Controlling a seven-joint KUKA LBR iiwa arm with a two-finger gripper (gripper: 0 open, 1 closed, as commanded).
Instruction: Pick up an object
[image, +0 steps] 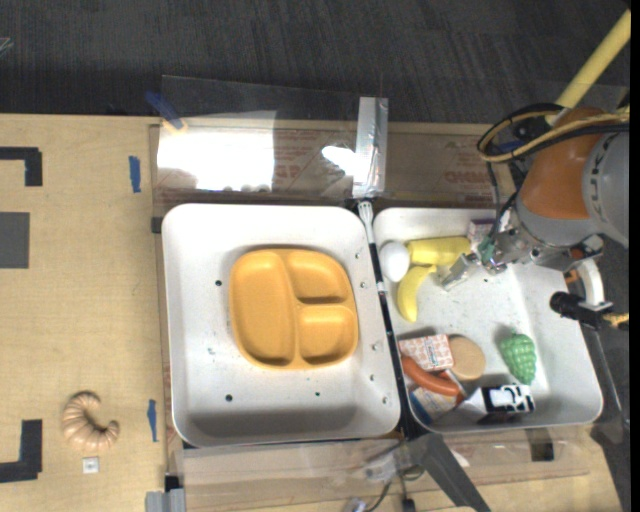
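Observation:
My gripper (460, 270) hangs low over the back of the right bin (560, 330), just right of a yellow banana (425, 265) and close to touching its end. A white egg (395, 262) lies against the banana's left side. Along the bin's front lie a red-and-white packet (427, 350), a tan round disc (466, 357), a red sausage (432, 380), a green ridged piece (518, 357) and a small black-and-white item (508, 399). I see nothing held in the gripper.
The left bin (190, 330) holds a yellow divided plate (293, 305). A croissant-like toy (90, 420) lies on the bench at the front left. The grey and orange arm (570, 190) reaches in from the right, with cables around it.

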